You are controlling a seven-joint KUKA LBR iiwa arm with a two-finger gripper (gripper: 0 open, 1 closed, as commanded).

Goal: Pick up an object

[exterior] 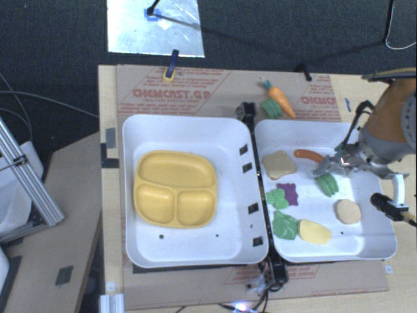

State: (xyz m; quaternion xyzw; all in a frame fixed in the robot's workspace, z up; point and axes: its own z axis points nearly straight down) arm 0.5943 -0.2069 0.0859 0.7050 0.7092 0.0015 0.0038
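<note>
My gripper (328,168) reaches into the right bin (371,248) from the right edge, low over its upper middle. It sits right at the top end of a green pickle-shaped toy (328,185). Just to its left lies an orange-red sausage (307,154). Further left is a tan bread slice (279,164). Below are purple grapes (288,193), two green leafy pieces (276,199) (285,226), a yellow lemon shape (315,232) and a round tan cookie (348,211). I see nothing lifted off the bin floor.
The left bin (143,132) holds a yellow divided plate (174,188). A toy carrot (281,100) and a green piece (270,109) lie on the cardboard behind the right bin. A black part of the arm (389,207) hangs over the right bin's right rim.
</note>
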